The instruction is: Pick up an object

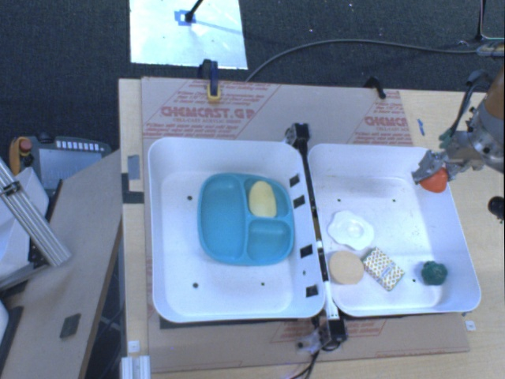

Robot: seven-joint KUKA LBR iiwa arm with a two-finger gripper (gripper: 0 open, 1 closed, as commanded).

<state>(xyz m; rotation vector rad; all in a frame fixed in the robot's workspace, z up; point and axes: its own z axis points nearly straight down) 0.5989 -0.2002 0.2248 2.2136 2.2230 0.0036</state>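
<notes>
The gripper (430, 172) sits at the right edge of the frame, over the upper right rim of the right bin (394, 172), and an orange, rounded object (435, 183) shows directly under its grey metal tip, touching it. Whether the claw is closed around that orange piece or merely pressed against it cannot be told from this angle.

The right bin is a shallow white plastic tray with rounded corners. Toward its lower half lie four small things: a flat white fried-egg shape (350, 230) with a wavy outline, a smooth tan disc (346, 268) just below it, a small rectangular packet (383, 269) with a patterned, yellowish surface beside the disc, and a dark green bumpy lump (433, 272) near the lower right corner.

The left bin (177, 212), of the same glossy white plastic, holds a blue divided plate (233, 227) with three compartments and rounded edges. A pale yellow, oval, smooth piece (263, 199) rests in the plate's upper right compartment.

Both bins rest on a brown cardboard sheet (237, 109) printed with red lettering, lying on a pale wooden bench. A shiny square metal plate (188, 22) lies on the dark carpet at the upper left.
</notes>
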